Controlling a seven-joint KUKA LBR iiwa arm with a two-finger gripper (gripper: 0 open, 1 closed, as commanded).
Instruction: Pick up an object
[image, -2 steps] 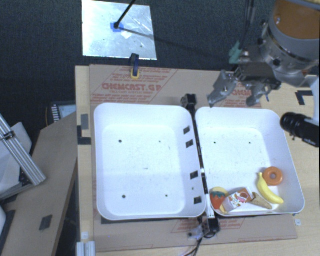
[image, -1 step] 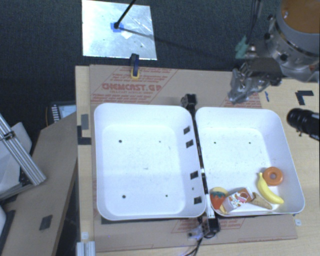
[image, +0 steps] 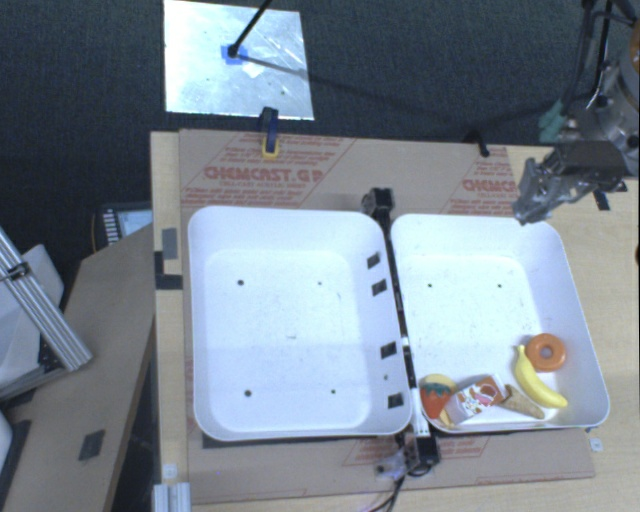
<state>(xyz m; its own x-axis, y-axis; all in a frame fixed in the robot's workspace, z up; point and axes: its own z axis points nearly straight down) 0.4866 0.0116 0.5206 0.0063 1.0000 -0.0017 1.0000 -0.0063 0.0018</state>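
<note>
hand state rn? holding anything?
Hand: open or closed cannot be told at this size; nothing seen in it. It sits above the right bin's far corner.

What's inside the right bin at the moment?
In the right bin, near corner: a banana, an orange ring, a red-and-white packet, a round orange-red item. Anything under the packet is hidden.

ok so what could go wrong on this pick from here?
1. The yellow banana, orange ring-shaped toy, small red-and-white packet and round orange-red fruit toy crowd the right white bin's near corner, so a grasp may catch two or none.
2. They sit against the bin wall, which may block a descent.
3. The gripper hangs over the far rim, well away from them.
</note>
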